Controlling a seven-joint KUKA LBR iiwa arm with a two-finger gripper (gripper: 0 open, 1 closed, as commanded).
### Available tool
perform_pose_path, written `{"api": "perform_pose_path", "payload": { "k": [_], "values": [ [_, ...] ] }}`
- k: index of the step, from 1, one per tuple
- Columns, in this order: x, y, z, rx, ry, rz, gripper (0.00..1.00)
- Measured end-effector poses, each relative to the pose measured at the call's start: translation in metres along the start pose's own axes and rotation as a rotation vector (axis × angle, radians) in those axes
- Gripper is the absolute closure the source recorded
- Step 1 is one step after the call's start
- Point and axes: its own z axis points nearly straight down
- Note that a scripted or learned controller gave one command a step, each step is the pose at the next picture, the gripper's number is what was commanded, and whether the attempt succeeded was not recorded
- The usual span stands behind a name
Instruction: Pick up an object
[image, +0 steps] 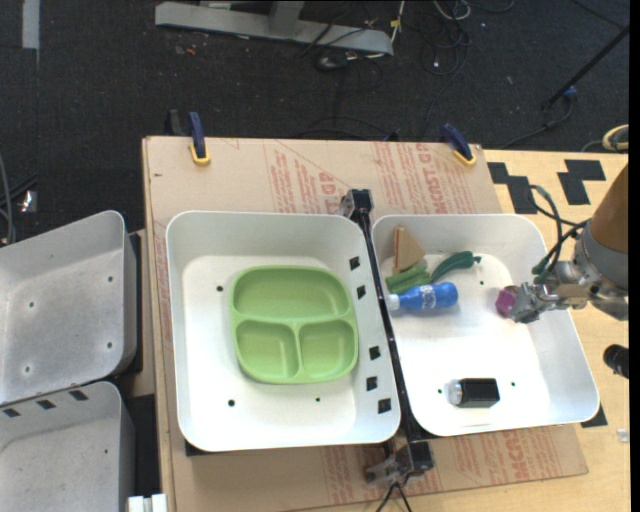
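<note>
The fingers (527, 302) are low in the right bin (560, 350) with a small purple object (509, 299) at their tips, though whether they grip it I cannot tell, so this looks like the grasp step, and next comes a clean lift.

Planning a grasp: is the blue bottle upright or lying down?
Lying down. The bottle rests on its side in the right bin, white cap pointing toward the divider.

We see a cardboard-topped bench (300, 175) carrying two shallow white bins: the left bin (190, 330) and, touching it along a black divider (378, 300), the right bin (560, 370). Two clamps (198, 140) grip the bench's far edge.
</note>
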Motion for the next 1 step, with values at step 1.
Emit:
{"api": "perform_pose_path", "payload": {
  "k": [1],
  "values": [
    [0.0027,0.0029,-0.0427,0.0,0.0,-0.001,1.0]
  ]
}}
